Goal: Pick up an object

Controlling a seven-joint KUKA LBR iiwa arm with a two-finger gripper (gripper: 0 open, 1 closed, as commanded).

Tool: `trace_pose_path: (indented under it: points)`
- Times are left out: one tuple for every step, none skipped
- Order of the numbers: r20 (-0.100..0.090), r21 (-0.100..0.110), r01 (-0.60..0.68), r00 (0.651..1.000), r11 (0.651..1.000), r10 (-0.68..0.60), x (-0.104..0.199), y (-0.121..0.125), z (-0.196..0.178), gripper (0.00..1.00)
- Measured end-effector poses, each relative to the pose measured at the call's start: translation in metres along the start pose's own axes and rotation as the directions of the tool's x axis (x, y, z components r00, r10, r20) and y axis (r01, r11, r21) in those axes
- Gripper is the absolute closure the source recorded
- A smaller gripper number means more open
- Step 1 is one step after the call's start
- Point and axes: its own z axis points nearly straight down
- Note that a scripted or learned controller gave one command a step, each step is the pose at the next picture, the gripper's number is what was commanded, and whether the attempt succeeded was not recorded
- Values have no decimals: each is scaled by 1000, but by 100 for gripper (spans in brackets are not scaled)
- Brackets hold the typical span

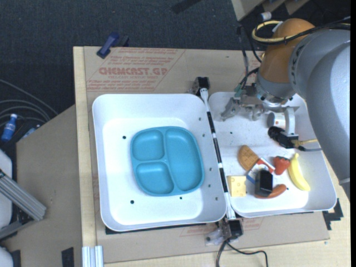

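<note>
My gripper (240,112) hangs over the far left part of the right bin (320,202), open, with nothing between its fingers. The objects lie nearer the front of that bin, apart from the gripper. A brown bread slice (248,157) is closest to it. A yellow cheese square (237,186) rests at the bin's left wall. Beside it stand a black block (263,183) and a red sausage (277,191). A red pepper (282,165) and a yellow banana (298,173) lie to the right.
The left bin (111,115) holds a blue divided plate (166,160). A black clip (202,84) sits at the far end of the wall between the bins. The grey arm (325,88) covers the right bin's far right side.
</note>
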Motion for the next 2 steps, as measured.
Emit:
trace_pose_path:
  points:
    - [0,1,0,1000,1000,0,4,0,0,0]
    - [0,1,0,1000,1000,0,3,0,0,0]
